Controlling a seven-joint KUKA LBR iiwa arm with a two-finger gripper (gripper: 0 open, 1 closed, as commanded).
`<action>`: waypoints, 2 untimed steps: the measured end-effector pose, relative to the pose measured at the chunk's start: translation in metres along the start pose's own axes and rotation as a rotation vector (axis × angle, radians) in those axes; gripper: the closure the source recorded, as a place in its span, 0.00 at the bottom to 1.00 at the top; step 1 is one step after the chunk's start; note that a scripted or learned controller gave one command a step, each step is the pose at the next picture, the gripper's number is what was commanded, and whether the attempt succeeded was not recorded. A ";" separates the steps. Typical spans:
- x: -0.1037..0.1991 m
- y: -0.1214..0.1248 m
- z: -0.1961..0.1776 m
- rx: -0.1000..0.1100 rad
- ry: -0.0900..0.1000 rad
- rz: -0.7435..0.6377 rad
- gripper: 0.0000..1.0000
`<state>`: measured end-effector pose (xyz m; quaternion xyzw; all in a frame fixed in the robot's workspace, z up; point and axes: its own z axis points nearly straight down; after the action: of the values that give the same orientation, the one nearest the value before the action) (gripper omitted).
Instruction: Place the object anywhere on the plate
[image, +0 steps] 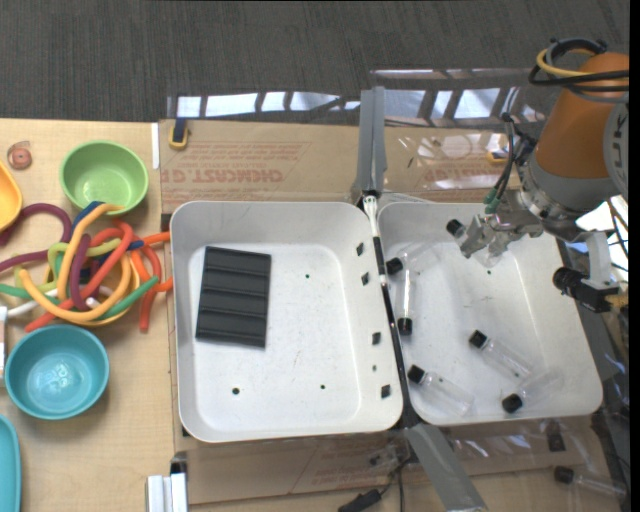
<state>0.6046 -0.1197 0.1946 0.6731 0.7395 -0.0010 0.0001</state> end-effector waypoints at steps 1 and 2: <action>-0.056 0.043 0.038 0.025 0.008 -0.192 1.00; -0.108 0.045 0.023 -0.003 -0.001 -0.131 1.00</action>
<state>0.6591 -0.2230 0.1717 0.6231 0.7822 -0.0002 0.0017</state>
